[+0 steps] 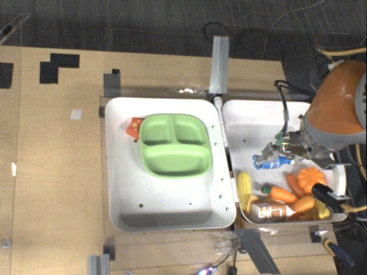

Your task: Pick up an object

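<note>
The grey arm (338, 113) with its orange band comes in from 3 o'clock and ends over the right bin (252, 110), its jaws sitting near the middle of that bin. The metal parts there are small and crowded together, so I cannot tell whether the jaws stand wide or narrow, and nothing can be seen between them.

The closest thing to pick is a small blue item (275, 164) with a pale patch. It lies flat on the bin floor at about 6 o'clock of the jaws, just beside them. Whether it touches them cannot be made out.

The other things in this bin are heaped towards its 6 o'clock rim:
- A yellow ear of corn (244, 187) stands lengthwise against the wall at 7 o'clock.
- A carrot (280, 194) lies at 5 o'clock of the blue item, near it.
- A round orange pumpkin (309, 178) sits at 4 o'clock of the jaws.
- A second carrot (304, 204) lies just under the pumpkin.
- A brown bottle (273, 212) with a white label lies on its side along the near rim.

The left bin (123, 171) holds a green divided plate (174, 144) in its upper half. A red packet (134, 128) pokes out from the plate's 10 o'clock edge. Both bins rest on the pale wooden tabletop (51, 171).
</note>
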`<state>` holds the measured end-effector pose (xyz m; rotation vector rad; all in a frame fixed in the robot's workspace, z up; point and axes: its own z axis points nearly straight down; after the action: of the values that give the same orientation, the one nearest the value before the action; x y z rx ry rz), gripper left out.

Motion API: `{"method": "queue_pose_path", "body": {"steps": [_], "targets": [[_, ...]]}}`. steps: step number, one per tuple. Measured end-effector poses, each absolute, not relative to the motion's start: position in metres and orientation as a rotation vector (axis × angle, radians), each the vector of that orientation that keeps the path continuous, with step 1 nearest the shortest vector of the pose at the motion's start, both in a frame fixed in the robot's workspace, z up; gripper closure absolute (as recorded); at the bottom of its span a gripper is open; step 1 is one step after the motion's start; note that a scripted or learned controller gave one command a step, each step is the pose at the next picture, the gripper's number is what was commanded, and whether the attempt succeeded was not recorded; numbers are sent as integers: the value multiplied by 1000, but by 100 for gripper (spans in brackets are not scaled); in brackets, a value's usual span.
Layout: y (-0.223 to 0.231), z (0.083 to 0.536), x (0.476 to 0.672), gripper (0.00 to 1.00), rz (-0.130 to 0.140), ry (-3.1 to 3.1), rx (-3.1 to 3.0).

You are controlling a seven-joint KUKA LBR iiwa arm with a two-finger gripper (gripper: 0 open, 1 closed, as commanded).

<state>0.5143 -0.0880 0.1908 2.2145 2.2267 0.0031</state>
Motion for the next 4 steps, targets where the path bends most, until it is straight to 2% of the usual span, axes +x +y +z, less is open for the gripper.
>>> {"method": "queue_pose_path", "body": {"steps": [1,2,3,4], "targets": [[-88,191,514,0,3,2227,2214],[-69,185,518,0,4,2225,2218],[-60,185,533,0,6,2341,2089],[-80,185,551,0,5,2319,2115]]}}
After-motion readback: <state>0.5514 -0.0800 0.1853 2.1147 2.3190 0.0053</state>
